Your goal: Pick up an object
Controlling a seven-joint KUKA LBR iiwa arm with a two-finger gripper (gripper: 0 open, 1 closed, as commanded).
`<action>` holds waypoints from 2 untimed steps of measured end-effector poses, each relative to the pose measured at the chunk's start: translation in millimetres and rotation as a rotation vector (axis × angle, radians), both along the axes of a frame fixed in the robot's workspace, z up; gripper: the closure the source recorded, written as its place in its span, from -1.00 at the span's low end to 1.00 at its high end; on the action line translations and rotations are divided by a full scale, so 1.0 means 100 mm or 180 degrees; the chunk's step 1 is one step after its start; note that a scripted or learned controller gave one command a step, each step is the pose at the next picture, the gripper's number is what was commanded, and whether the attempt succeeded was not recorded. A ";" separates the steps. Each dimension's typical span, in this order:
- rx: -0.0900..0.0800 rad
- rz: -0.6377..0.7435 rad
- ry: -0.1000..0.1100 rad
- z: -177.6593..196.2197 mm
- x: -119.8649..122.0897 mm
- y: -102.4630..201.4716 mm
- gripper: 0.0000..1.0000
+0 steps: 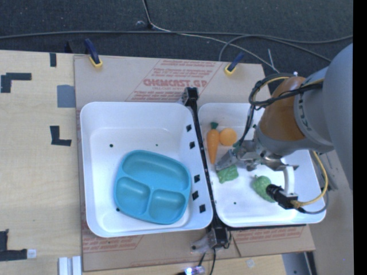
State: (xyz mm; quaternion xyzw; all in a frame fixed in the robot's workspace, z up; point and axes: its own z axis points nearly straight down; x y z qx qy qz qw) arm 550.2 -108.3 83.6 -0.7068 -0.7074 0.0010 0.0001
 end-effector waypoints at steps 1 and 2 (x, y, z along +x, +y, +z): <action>-0.0001 0.0002 -0.0020 0.13 0.02 0.00 1.00; 0.0004 0.0002 -0.0012 0.57 0.09 0.00 1.00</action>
